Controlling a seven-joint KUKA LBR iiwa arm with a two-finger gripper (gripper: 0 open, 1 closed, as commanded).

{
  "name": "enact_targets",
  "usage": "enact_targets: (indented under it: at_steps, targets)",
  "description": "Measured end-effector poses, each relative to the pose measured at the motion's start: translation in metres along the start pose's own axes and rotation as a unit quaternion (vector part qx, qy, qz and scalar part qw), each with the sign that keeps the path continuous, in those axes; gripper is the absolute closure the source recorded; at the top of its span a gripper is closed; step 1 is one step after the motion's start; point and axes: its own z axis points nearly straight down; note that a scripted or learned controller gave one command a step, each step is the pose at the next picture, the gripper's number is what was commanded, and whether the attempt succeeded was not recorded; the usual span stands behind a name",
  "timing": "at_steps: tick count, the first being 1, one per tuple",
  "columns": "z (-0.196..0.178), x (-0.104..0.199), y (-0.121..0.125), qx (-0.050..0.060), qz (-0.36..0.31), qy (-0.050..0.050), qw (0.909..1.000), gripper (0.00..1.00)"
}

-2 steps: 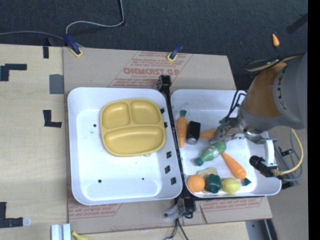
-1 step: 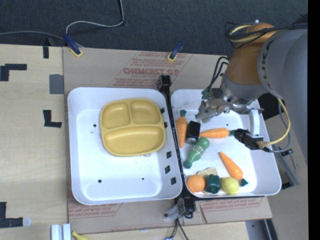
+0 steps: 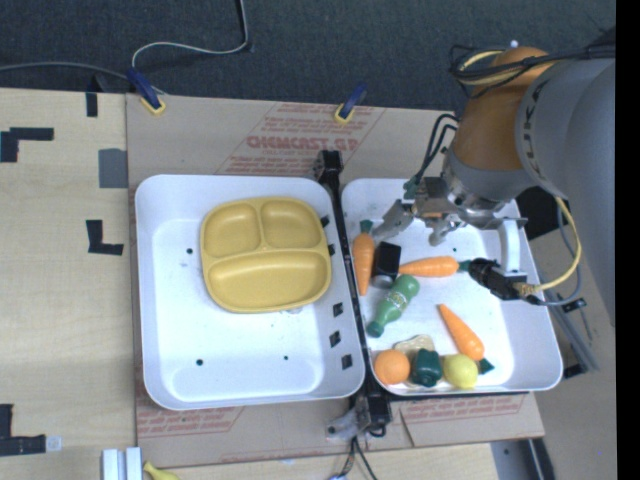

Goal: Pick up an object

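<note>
The two bins [image 3: 160, 298] are white, the plate [image 3: 266, 251] with three parts is yellow, the carrots [image 3: 460, 330] are orange with green tops, the little bottle [image 3: 391, 304] is green, and the arm [image 3: 560, 118] is grey and orange.

Arm [image 3: 575, 118] was a bulky grey casing with a rounded orange band [image 3: 497, 118] above the wrist. Wrist section below was grey metal. Gripper [image 3: 420, 226] was two slim metallic fingers on a dark mount. Black and yellow cables looped along the arm (one yellow loop trailed at its right side).
</note>
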Motion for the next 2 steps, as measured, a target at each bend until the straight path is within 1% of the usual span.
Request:
enact_targets:
  at_steps: [1,2]
  targets:
    - [0.026,-0.041,-0.108,0.001,0.002,0.000,1.0000,0.00]
    - [0.098,-0.050,-0.111,-0.001,0.001,0.000,1.0000,0.00]
